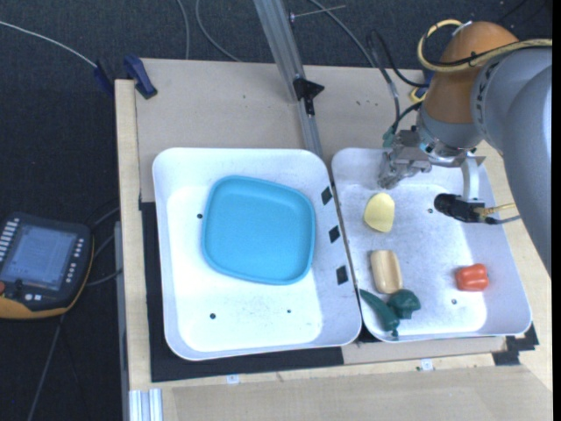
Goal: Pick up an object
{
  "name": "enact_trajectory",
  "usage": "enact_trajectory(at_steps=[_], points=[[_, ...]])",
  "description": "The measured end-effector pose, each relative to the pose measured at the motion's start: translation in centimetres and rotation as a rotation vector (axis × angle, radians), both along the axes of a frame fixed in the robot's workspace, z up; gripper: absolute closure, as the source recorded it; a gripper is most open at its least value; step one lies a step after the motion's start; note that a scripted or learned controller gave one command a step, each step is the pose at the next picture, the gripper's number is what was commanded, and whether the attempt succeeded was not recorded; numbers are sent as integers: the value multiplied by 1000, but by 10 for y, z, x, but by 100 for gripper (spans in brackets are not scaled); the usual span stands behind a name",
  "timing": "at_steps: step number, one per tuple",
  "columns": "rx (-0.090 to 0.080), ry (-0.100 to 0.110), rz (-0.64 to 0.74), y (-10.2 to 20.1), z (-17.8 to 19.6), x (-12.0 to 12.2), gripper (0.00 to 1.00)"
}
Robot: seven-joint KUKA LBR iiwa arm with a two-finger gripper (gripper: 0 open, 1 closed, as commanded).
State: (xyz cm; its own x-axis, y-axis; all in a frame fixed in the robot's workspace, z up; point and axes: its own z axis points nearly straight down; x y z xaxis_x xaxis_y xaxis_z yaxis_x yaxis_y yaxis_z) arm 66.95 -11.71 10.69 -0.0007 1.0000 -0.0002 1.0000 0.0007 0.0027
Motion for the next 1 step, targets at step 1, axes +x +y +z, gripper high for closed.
enact_trajectory(at_steps=[1], points=[[0, -2, -1, -3, 43, 0, 100]])
